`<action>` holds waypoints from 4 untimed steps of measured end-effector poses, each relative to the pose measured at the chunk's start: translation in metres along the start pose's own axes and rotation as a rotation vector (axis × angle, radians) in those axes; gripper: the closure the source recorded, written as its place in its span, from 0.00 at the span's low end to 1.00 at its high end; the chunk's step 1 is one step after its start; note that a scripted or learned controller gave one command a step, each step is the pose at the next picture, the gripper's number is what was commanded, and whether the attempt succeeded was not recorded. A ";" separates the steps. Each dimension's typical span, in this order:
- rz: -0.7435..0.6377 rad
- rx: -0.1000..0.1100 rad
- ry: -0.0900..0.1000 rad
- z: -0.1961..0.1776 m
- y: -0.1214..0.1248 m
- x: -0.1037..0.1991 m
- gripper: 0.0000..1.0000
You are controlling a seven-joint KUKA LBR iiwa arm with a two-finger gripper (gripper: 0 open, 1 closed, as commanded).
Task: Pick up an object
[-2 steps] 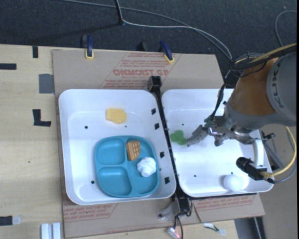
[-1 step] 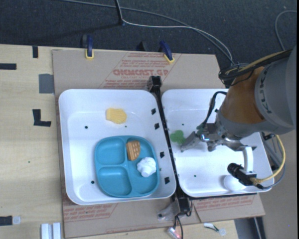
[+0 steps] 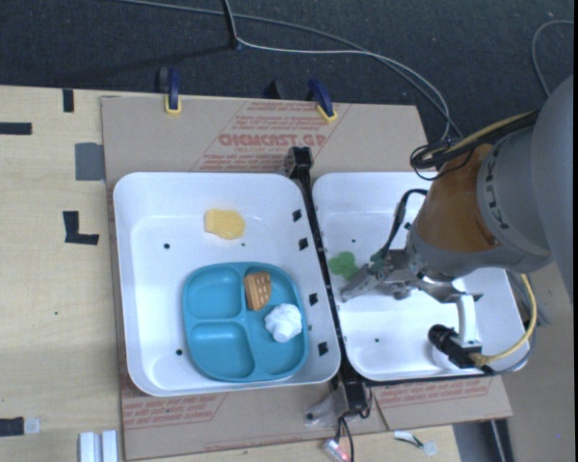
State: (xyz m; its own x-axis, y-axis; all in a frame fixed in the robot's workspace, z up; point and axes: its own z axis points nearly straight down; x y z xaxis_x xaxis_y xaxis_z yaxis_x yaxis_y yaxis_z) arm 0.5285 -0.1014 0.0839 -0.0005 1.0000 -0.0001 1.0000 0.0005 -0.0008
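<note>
1. I am watching the arm (image 3: 491, 200) reaching in from the right over the right bin (image 3: 366, 354).
2. The gripper (image 3: 358, 285) is sitting low in that bin, its tip just beside a small green object (image 3: 342, 263) near the divider.
3. In the left bin (image 3: 140, 258), a blue divided tray (image 3: 217, 340) is carrying a waffle-like piece (image 3: 258, 289) and a white lump (image 3: 283, 322).
4. A yellow item (image 3: 224, 223) is lying on the bin floor above the tray.

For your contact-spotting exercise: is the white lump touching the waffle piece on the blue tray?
Apart. The camera view shows blue tray between the white lump and waffle piece.
</note>
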 end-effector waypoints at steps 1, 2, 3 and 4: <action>0.000 -0.002 -0.001 -0.012 0.001 -0.001 1.00; -0.001 -0.004 0.000 -0.055 -0.001 0.006 1.00; 0.001 -0.005 -0.001 -0.111 -0.006 -0.002 1.00; 0.000 -0.002 0.000 -0.126 -0.006 -0.002 1.00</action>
State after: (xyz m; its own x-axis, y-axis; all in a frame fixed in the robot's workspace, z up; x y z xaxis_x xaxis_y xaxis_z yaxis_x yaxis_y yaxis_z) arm 0.5228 -0.1038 0.2101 -0.0001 1.0000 -0.0002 1.0000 0.0001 0.0008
